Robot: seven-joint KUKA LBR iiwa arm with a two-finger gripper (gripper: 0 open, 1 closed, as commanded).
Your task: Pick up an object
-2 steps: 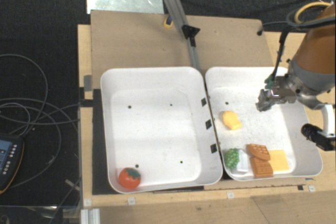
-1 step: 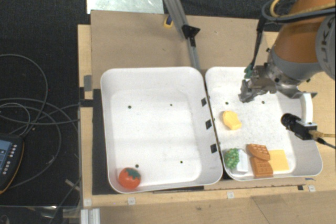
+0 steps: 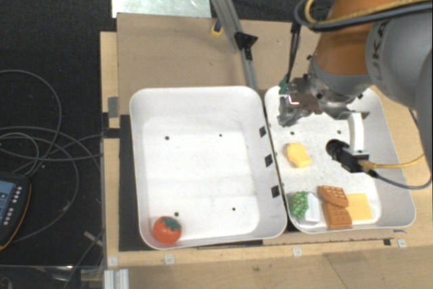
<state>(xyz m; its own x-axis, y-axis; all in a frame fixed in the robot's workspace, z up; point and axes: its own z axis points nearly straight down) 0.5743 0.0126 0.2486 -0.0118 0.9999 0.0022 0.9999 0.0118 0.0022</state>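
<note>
Jaws are hanging over the far end of the right bin; whether they are apart or together I cannot tell. Largest below them, the left bin is lying beside. Nearest, just toward the camera, a yellow block is sitting slightly tilted, probably the likeliest pick. Beyond it, waffle pieces, a green piece, and far off, a tomato.

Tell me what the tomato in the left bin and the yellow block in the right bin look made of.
Tomato: probably moulded plastic, since its red skin looks smooth with a slight sheen. Yellow block: likely plastic or foam toy food, with a matte, uniform colour and rounded edges. The view leaves it open.
</note>
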